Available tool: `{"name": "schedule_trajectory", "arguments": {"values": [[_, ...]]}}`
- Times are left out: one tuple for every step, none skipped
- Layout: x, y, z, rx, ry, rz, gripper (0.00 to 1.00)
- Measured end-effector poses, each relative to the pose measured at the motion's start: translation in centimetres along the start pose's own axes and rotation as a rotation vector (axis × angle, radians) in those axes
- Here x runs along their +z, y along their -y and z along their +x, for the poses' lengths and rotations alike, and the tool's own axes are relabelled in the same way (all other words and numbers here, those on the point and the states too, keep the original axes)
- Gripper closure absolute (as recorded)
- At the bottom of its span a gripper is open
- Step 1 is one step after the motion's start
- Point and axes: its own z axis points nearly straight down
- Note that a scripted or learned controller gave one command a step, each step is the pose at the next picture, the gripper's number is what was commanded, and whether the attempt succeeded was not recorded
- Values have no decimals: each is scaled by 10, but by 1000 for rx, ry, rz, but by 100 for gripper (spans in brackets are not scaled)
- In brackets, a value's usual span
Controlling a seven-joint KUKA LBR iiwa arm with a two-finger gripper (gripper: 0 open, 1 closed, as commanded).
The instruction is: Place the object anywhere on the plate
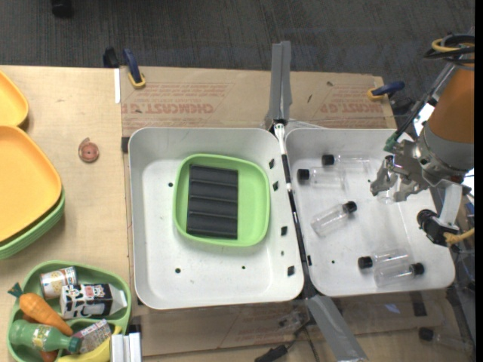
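From above, the green plate [223,200] lies in the middle of the left white bin [151,225], and a dark ribbed block [212,200] covers its centre. The right white bin [332,277] sits just beside the plate's bin, on the side away from the yellow dishes [26,179].

In that right bin, all well apart from the plate, lie several clear vials with black caps: one [337,159] near the far wall, one [317,175] just nearer the plate, one tilted [333,217] in the middle, and two [396,267] close together by the near wall.

The pincer [394,181] hangs over the far right part of this bin, well away from the plate. Whether its fingers are spread or closed, or grip anything, cannot be told.

On the bench, near the plate's bin on its near left, a green bowl [113,289] holds toy food.
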Motion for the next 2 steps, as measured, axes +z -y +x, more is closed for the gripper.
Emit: {"name": "schedule_trajectory", "arguments": {"values": [[0,0,0,0,0,0,0],[-110,43,-23,45,0,-2,0]]}}
